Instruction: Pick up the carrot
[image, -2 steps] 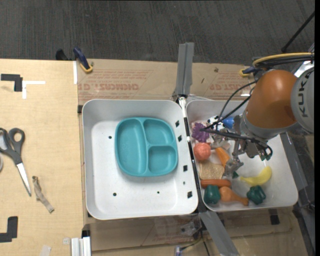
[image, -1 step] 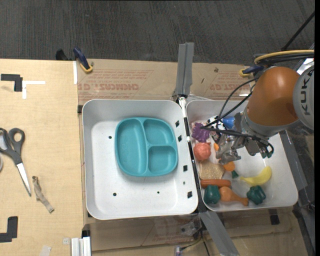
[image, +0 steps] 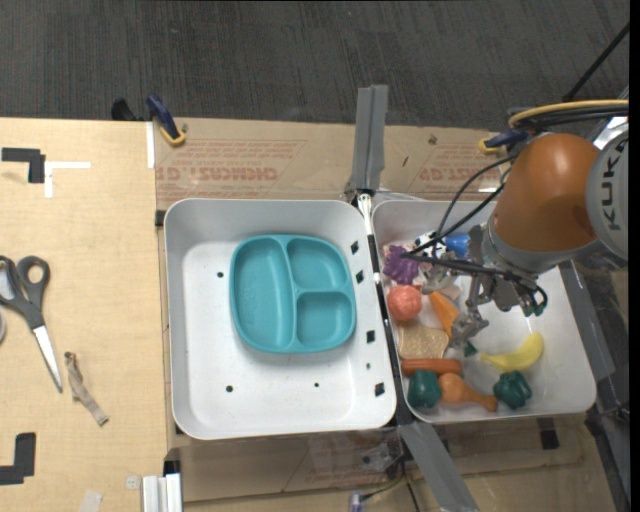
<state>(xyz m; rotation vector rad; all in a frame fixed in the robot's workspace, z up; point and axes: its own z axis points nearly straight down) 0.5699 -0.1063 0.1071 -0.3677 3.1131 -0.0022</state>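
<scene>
The wooden bench (image: 80, 330) carries two shallow white bins side by side. The left bin (image: 190, 380) holds a teal divided plate (image: 294, 294) with three compartments, lying flat near the bin's middle. The right bin (image: 570, 385) holds a crowd of toy foods under the grey arm (image: 545, 200), whose orange band sits just above the wrist. The gripper (image: 470, 325) hangs low over the middle of that bin, its tips right at the carrot (image: 443, 310), which lies tilted just right of a pinkish-orange round fruit (image: 405, 302); whether the carrot is between the fingers cannot be told, and how far the jaws stand apart is not clear either. A yellow banana (image: 518, 352) lies right of the gripper, purple grapes (image: 402, 264) sit near the bin's upper left, and a tan slice of bread (image: 423, 344) rests below the round fruit. Along the bin's near edge are two dark green pieces (image: 423, 389) and an orange piece between them. On the bench to the far left lie scissors (image: 32, 310).
</scene>
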